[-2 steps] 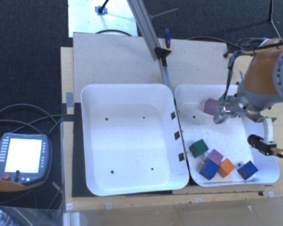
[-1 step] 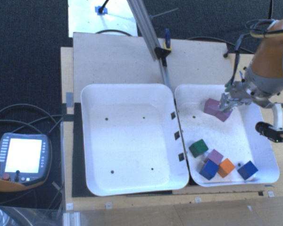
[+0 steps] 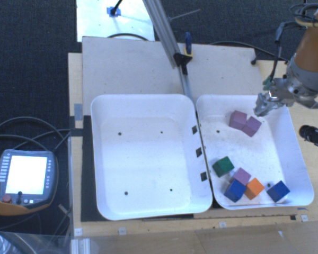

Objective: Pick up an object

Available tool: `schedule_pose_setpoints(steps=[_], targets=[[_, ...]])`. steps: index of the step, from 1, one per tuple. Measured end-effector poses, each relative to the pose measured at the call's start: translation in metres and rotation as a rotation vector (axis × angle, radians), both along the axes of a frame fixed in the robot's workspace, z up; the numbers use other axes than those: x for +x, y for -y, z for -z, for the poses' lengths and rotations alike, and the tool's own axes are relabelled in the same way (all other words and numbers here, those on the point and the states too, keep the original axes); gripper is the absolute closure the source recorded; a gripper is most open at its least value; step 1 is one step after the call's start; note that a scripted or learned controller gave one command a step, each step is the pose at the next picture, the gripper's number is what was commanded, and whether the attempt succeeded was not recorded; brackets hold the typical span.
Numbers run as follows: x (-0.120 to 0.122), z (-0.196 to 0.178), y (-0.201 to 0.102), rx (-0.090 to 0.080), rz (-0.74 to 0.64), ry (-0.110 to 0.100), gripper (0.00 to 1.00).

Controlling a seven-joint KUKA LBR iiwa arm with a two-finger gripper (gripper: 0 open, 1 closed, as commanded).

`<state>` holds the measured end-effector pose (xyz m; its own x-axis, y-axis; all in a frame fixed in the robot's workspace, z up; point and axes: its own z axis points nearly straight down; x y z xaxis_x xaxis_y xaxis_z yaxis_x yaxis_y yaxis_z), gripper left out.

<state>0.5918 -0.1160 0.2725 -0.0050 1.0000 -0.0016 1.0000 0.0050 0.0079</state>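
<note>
The right bin (image 3: 291, 142) holds several small blocks. Two purple blocks (image 3: 244, 123) touch each other near its far side. Toward the near side lie a green block (image 3: 222, 166), a lilac block (image 3: 241, 175), a blue block (image 3: 235, 190), an orange block (image 3: 254, 188) and another blue block (image 3: 277, 191). My gripper (image 3: 264, 107) hangs over the far right part of this bin, just right of and above the purple pair. I see nothing between its fingers.
The left bin (image 3: 100, 142) stands beside the right one. A slanted metal pole (image 3: 161, 25) crosses the back of the bench. A teach pendant (image 3: 24, 181) lies on the floor to the left.
</note>
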Motion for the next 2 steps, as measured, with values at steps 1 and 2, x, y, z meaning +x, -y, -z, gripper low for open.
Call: schedule_pose_setpoints(steps=[1,2], targets=[[0.023,0.011,-0.049,0.002,-0.005,-0.004,1.0],[0.046,0.019,-0.101,0.003,-0.006,-0.004,1.0]])
